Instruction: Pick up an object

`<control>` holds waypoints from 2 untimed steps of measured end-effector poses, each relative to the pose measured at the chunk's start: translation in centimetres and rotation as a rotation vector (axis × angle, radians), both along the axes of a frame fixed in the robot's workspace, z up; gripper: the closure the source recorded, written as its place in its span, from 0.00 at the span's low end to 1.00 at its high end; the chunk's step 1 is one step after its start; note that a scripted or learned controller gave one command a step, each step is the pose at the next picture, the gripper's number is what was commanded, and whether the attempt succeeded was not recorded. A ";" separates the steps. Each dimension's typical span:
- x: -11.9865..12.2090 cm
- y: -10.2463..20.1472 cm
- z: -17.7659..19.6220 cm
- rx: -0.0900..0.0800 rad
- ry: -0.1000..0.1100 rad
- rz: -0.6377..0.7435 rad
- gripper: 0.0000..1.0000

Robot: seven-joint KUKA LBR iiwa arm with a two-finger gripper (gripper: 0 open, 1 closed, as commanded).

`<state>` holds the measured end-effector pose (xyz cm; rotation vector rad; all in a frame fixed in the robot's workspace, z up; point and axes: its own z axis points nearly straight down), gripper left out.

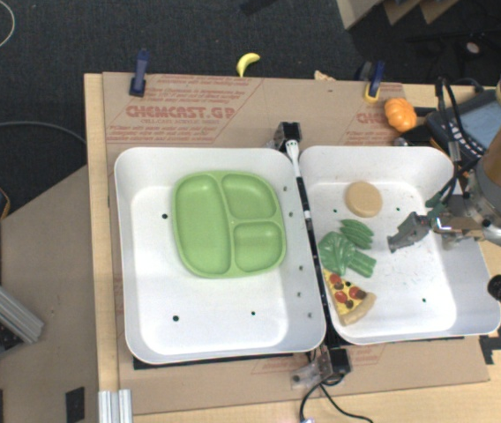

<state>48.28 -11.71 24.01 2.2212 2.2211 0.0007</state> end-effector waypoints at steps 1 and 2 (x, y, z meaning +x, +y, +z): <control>-0.4 5.6 -5.8 0.004 0.007 0.004 0.00; -0.4 10.0 -5.6 0.003 0.003 0.005 0.00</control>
